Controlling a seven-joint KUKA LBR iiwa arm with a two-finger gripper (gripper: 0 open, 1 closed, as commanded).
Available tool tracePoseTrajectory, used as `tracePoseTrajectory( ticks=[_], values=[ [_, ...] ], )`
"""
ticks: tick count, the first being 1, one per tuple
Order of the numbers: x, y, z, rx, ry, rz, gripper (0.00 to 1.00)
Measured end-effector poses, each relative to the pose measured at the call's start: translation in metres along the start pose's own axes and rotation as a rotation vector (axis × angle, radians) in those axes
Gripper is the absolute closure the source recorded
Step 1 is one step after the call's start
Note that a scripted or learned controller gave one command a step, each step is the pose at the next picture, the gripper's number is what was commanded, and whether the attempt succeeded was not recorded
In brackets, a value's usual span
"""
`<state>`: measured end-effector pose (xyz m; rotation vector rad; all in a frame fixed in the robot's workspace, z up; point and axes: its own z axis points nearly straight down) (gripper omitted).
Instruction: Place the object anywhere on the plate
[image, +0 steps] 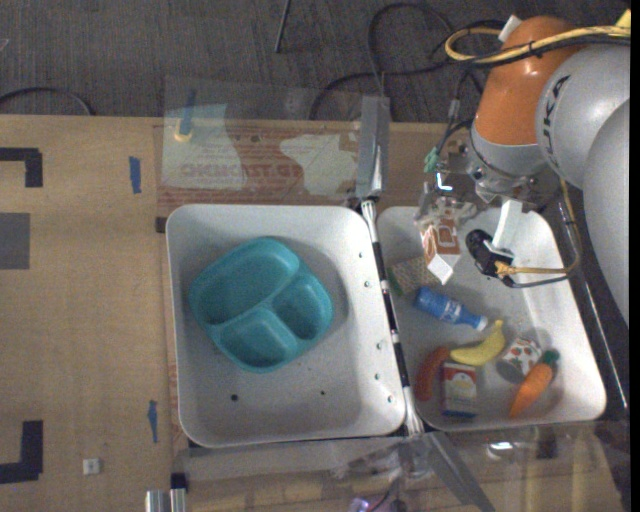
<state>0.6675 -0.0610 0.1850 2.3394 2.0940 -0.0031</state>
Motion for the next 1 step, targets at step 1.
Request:
tracePoseTrajectory(
  ticks=[1],
  values=[
    [0.0857, -0.0257, 0.0004, 0.004, 0.003, 0.218, 1.00]
  ],
)
